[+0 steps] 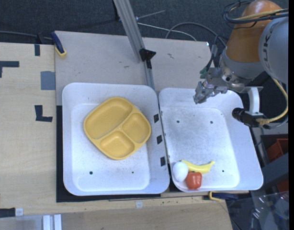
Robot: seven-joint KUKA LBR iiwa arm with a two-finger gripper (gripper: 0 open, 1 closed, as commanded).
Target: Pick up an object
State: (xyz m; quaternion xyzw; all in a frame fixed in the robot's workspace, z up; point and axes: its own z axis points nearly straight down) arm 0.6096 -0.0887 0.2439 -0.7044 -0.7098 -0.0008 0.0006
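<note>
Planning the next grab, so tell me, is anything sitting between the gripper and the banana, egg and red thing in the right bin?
Nothing visible. The gripper hangs over the right bin's far edge; bare floor separates it from the banana, egg and red item.

The grey arm with its orange band reaches in from the far right, its hand [200, 97] pointing down and leftward.

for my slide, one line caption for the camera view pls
Gripper above right bin's far edge; banana, egg, tomato at near edge; yellow tray in left bin.
</note>
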